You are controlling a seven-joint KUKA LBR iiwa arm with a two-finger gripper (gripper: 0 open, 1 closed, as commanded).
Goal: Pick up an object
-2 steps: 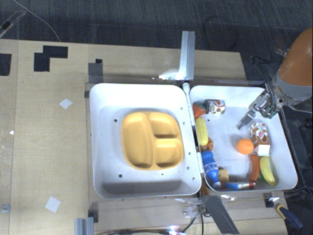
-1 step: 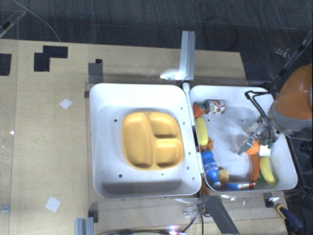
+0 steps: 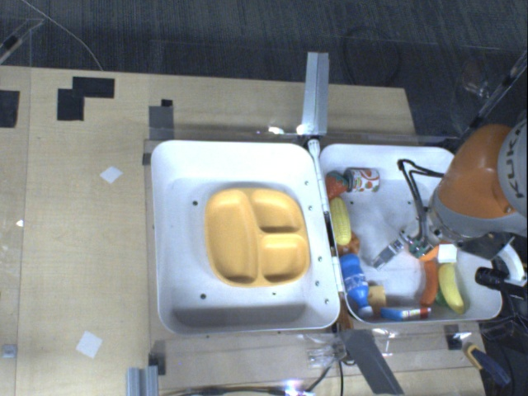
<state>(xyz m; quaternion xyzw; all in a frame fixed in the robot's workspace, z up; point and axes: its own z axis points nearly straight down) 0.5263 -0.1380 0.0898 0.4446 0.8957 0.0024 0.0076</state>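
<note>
My gripper (image 3: 384,256) hangs low over the middle of the right bin (image 3: 388,200), reaching in from the right under the orange-banded wrist. It points down-left at bare bin floor, a short way right of a yellow corn cob (image 3: 340,221) and above a blue bottle (image 3: 355,277). A small can (image 3: 364,180) lies at the bin's far left, with an orange-red item (image 3: 333,186) beside it. A banana (image 3: 450,288) and a carrot (image 3: 428,280) lie at the near right, partly under the arm. A red and blue pen (image 3: 404,312) lies along the near wall.
The left bin (image 3: 177,221) holds a yellow divided plate (image 3: 256,236). A metal post (image 3: 315,93) stands behind the gap between the bins. A black cable (image 3: 410,180) loops off the wrist over the right bin's far side.
</note>
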